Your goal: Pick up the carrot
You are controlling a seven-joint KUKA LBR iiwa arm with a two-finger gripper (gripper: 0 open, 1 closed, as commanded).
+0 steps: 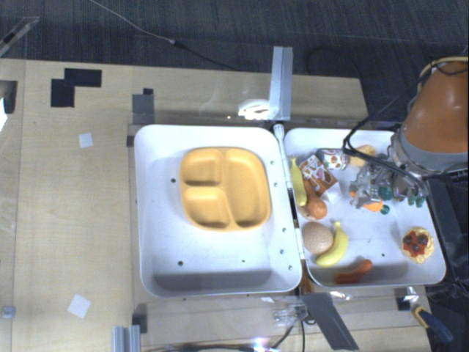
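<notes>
Right now the gripper [375,194] is hanging low over the right bin [432,273], with a small orange carrot [375,207] lying just beneath its fingertips. Whether those fingers are clamping it or parted, I cannot tell. Elsewhere, a yellow divided plate [223,188] is sitting in the left bin [157,270].
</notes>
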